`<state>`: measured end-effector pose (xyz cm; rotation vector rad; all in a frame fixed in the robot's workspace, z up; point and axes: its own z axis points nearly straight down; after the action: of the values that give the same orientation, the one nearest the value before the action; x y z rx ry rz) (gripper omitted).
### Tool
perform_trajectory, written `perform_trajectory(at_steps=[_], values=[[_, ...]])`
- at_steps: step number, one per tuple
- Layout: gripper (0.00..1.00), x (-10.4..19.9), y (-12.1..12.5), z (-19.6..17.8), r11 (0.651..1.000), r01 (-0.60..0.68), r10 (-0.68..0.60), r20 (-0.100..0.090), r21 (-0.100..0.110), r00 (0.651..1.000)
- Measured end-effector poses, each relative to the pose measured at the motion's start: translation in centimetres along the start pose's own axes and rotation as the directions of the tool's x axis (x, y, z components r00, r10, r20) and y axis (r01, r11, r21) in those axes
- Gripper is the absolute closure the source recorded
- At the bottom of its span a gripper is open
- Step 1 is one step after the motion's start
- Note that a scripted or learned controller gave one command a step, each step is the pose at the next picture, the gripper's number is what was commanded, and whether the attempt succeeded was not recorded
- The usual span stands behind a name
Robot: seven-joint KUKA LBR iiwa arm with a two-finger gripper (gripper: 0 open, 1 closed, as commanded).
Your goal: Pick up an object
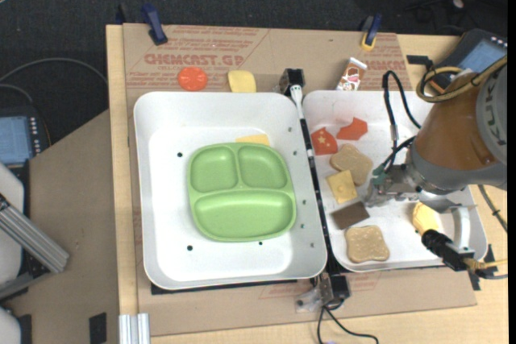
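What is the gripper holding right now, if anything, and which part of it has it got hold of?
It cannot be told. The gripper sits low in the right bin, beside the yellow cheese slice and the brown square, with nothing visibly between its tips.

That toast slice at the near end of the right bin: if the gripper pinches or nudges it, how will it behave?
The toast slice lies flat on the right bin's floor, so it probably won't roll or tip. It looks thin, with little edge to pinch; the gripper may just slide it. It is likely a light toy: a nudge could shove it against the brown square piece beside it.
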<state>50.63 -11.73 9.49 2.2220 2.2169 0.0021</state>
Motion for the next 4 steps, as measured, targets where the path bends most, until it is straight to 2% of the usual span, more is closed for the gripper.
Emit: perform_trajectory(at_steps=[1,2,3,4], values=[[1.00,-9.0,-0.3,-9.7,1.000,-0.005,0.005,0.009,-0.008,1.000],[0.00,-8.3,-0.4,-9.1,1.000,0.002,-0.002,0.000,0.002,1.000],[0.00,-9.9,-2.4,0.0,1.000,0.003,-0.003,0.000,0.001,1.000],[1.00,-10.0,-2.4,-1.0,1.000,0.001,-0.001,0.002,-0.001,1.000]])
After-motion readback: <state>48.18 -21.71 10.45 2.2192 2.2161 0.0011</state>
